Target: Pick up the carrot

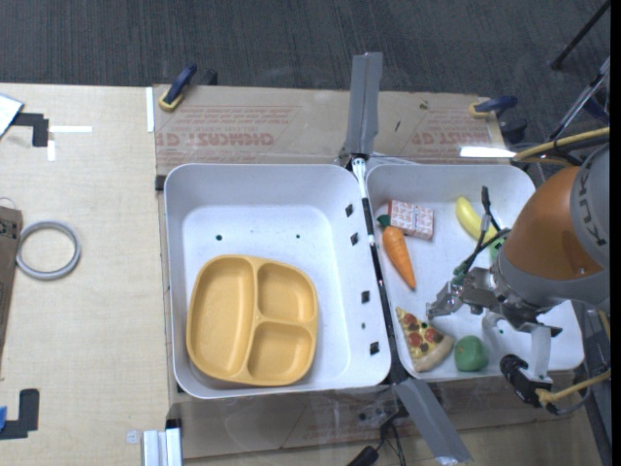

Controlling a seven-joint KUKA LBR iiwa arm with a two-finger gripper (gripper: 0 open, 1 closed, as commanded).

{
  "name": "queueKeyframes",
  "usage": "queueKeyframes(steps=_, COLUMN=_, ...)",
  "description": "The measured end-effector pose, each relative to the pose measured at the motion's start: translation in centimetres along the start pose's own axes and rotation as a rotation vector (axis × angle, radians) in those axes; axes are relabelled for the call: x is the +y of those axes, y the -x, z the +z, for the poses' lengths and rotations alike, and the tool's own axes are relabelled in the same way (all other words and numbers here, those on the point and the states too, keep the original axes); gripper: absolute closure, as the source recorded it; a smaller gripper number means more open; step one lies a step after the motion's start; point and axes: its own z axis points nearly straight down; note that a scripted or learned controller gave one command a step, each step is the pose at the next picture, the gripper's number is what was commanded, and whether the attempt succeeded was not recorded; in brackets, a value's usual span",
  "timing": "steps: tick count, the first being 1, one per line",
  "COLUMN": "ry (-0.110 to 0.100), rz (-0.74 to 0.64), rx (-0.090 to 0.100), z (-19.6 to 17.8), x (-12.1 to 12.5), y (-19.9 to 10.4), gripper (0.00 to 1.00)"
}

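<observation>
While the carrot (399,256) lies against the right bin's (439,171) left wall, tip angled toward the pizza slice (423,338), bare floor separates it from the banana (471,217). A small box (411,219) sits just above it. Arm enters from right, wrist bent leftward; gripper (448,299) hovers between carrot and green ball (471,353), finger state indiscernible.

Wooden bench (87,357) carries two white bins (184,260), tape roll (47,249), cardboard sheet (252,124).
</observation>
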Motion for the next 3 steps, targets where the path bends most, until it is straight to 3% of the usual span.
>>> queueKeyframes(steps=1, ry=0.004, rz=0.074, rx=-0.002, z=-10.2, x=15.6, y=-6.2, gripper=0.0)
queueKeyframes(steps=2, ry=0.002, rz=0.07, rx=-0.005, z=-11.0, x=15.6, y=-6.1, gripper=1.0)
queueKeyframes(steps=3, ry=0.001, rz=0.018, rx=-0.002, z=-2.4, x=18.7, y=0.2, gripper=1.0)
